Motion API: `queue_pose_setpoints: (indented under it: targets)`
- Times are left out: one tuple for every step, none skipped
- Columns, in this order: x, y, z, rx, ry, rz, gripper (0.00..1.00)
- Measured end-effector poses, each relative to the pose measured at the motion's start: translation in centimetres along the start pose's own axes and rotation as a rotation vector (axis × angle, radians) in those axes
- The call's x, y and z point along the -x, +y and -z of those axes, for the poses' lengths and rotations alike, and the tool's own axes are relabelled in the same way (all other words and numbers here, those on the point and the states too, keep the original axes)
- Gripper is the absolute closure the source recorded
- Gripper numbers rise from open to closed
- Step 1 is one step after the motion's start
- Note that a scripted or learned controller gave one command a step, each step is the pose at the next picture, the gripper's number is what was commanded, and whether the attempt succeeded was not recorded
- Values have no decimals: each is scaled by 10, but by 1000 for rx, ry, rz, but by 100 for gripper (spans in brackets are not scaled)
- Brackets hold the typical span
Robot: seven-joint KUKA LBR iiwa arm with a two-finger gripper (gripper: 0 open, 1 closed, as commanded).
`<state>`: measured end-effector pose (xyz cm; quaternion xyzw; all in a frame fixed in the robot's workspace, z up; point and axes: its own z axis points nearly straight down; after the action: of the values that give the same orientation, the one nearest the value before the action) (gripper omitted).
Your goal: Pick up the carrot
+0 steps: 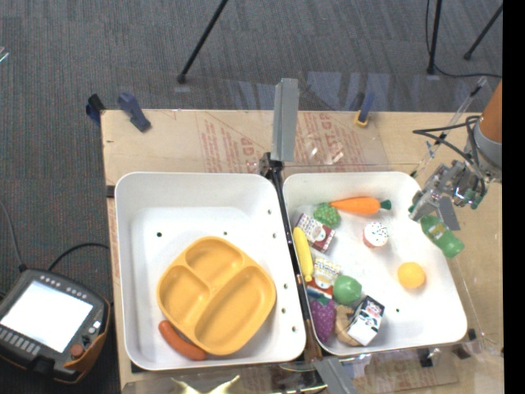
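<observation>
Carrot point(358, 206) lies untouched, top of right bin point(456, 302), beside green veg. Gripper point(440, 206) sits over bin's right rim, well apart; can't tell its state. You're at approach: swing left, descend, close.

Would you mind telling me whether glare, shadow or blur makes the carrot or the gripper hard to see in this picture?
Camera view: the carrot is evenly lit and crisp against the white right bin; the gripper at the bin's right rim is soft and cluttered, its details hard to read; faint reflections streak the clear sheet behind the bins.
</observation>
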<state>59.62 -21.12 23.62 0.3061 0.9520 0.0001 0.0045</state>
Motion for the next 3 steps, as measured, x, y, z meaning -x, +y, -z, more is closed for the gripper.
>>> queue_pose_setpoints:
  targets:
    - [11,6,210,2,-6,40,100]
    - [-17,-11,43,-1,17,315,100]
    - [-45,-33,123,1,2,578,100]
